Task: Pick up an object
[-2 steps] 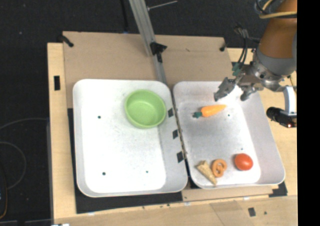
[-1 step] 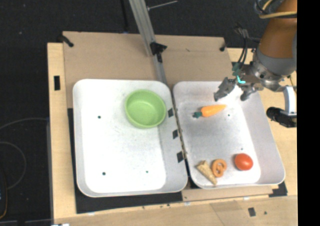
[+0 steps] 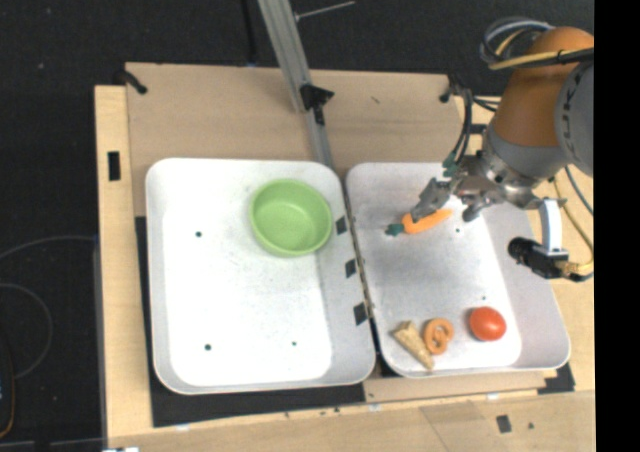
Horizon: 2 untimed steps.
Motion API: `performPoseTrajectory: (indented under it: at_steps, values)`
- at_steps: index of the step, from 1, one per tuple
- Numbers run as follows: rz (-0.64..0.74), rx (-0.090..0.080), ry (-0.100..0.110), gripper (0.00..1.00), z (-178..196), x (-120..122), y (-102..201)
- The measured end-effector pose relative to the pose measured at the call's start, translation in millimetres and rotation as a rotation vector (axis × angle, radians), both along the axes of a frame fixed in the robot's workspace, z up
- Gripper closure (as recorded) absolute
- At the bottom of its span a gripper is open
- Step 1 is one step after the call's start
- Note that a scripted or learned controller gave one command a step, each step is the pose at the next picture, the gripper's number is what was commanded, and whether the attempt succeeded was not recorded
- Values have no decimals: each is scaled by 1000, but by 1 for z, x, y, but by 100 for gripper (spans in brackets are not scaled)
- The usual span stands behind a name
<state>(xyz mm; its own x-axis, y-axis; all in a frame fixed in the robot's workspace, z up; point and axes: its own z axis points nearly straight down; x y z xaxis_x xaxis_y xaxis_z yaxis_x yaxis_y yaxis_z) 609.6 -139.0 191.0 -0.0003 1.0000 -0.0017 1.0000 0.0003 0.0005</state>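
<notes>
A toy carrot (image 3: pixel 422 223), orange with a green tip, lies at a slant in the upper part of the right bin (image 3: pixel 470 270). My gripper (image 3: pixel 450 208) stands over the carrot's orange end, and that end sits between its two fingers, which are shut on it. The green tip sticks out to the left. Near the right bin's front edge lie a red tomato (image 3: pixel 487 324), an orange ring-shaped piece (image 3: pixel 437 335) and a tan wedge (image 3: pixel 411 342). A green bowl (image 3: pixel 290 218) sits in the upper right of the left bin (image 3: pixel 200 320).
A grey metal pole (image 3: pixel 285 35) slants up from the bench behind the gap between the bins. The arm's wrist and cables (image 3: pixel 535 120) hang over the right bin's far right corner. A black fitting (image 3: pixel 530 255) sticks out by the bin's right wall.
</notes>
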Motion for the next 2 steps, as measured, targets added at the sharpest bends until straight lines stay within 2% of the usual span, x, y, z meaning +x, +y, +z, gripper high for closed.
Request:
performPoseTrajectory:
  at_steps: [2]
  values:
    - [-1, -1, 4, 0, -93, 2, 4]
